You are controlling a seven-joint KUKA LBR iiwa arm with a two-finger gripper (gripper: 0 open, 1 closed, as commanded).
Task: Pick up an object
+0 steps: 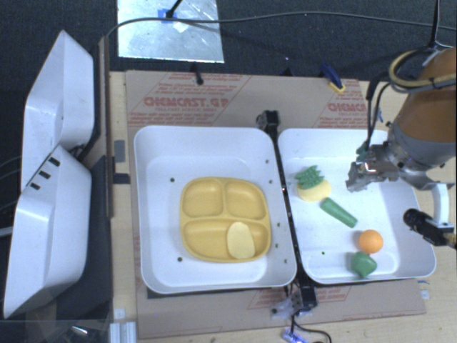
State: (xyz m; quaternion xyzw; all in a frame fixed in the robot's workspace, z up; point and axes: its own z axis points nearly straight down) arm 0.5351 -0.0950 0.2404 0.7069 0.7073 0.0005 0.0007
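The right bin (400, 259) holds a yellow toy pineapple with a green top (313, 185), a green cylinder (338, 212), an orange ball (370, 241) and a green pepper-like toy (363, 264). My gripper (360, 175) hangs over the upper right part of this bin, to the right of the pineapple and above the green cylinder. Nothing shows between its fingers. The orange-banded wrist (428, 113) rises behind it.
The left bin (153, 213) holds a yellow divided plate (214, 206) with a pale yellow oval piece (241, 240) in its lower compartment. A black clamp (268, 120) sits between the bins at the back. White housings (53, 163) stand far left.
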